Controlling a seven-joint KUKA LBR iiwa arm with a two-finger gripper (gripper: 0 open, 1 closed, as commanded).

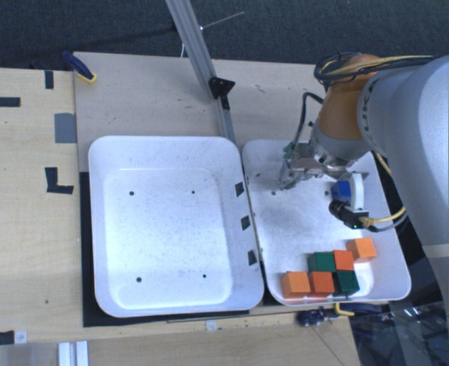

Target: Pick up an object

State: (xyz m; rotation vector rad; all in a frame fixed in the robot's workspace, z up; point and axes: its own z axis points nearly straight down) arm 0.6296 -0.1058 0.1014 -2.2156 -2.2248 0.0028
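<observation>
The end effector [289,175] hangs over the upper part of the right bin [285,219]; I cannot tell its opening. Orange and green blocks [327,274] cluster at the frame's lower right, packed touching. They look light, rigid; grip an outlying orange block [362,248] across flat opposite faces.

Matt, speckled white plastic bins [163,151] sit on a pale, smooth wooden bench [26,265].

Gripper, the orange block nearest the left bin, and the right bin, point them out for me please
gripper [285,180]: camera view, at its fingertips.
orange block [295,283]: camera view, top face.
right bin [300,219]: camera view, bare floor.
</observation>
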